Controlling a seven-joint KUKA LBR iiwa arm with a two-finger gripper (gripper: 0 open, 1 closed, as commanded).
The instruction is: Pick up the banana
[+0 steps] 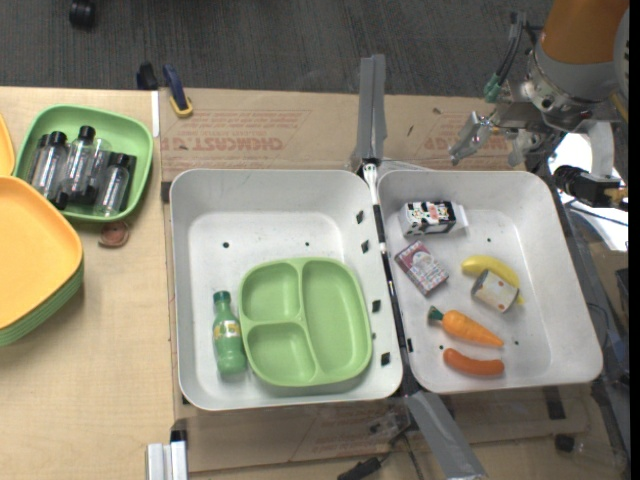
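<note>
Rightward, banana (489, 268) lying left-to-right in right bin (540, 368), hand (490, 138) above, grip state unclear.

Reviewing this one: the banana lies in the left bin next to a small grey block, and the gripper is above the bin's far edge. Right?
Not quite. The camera view shows the banana in the right bin, not the left. The rest holds: it lies next to the small grey block, and the gripper is above that bin's far edge.
</note>
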